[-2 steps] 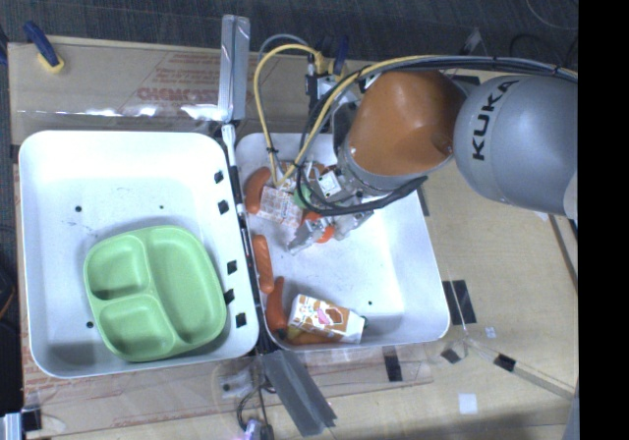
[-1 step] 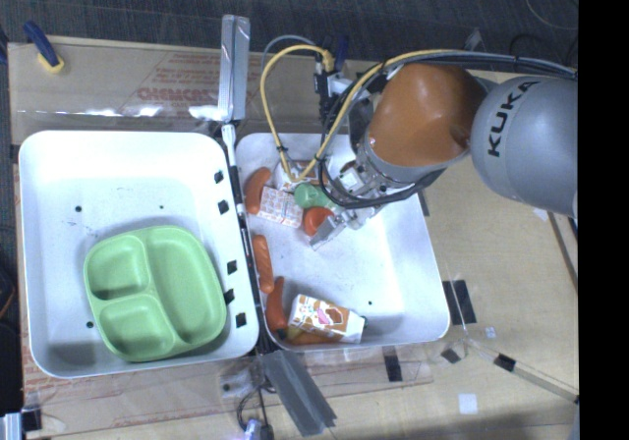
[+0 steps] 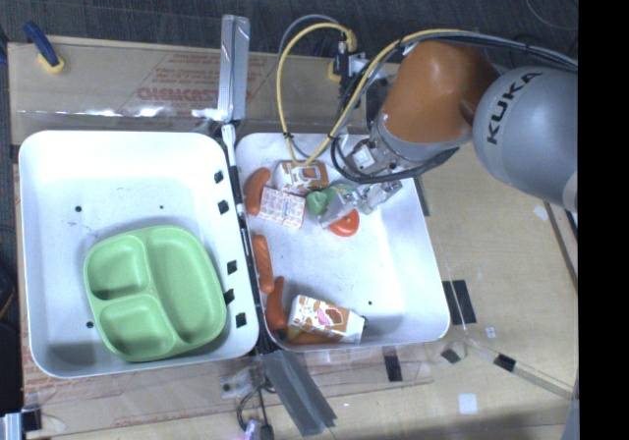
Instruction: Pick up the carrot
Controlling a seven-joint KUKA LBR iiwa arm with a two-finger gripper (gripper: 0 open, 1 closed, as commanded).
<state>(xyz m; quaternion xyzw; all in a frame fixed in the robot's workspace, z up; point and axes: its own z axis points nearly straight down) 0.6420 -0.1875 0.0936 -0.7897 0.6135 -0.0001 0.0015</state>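
Observation:
My gripper [image 3: 356,196] hangs low over the upper middle of the right bin [image 3: 418,261], under the orange wrist band. Right beside it lie a green piece [image 3: 318,200] and an orange-red piece [image 3: 344,224]; they may be the leafy top and body of the carrot, though the gripper hides where they would join. Along the bin's left wall lie other long orange pieces: one at the top [image 3: 256,190], one in the middle [image 3: 262,263] and one lower down [image 3: 275,302]. Nothing is visibly lifted.
A pink-checked packet [image 3: 281,207] and a small brown-and-white box [image 3: 302,176] lie left of the gripper. A printed carton [image 3: 325,318] rests at the right bin's front. The left bin [image 3: 59,183] holds a green divided plate [image 3: 154,291]. Yellow cables [image 3: 283,84] loop behind.

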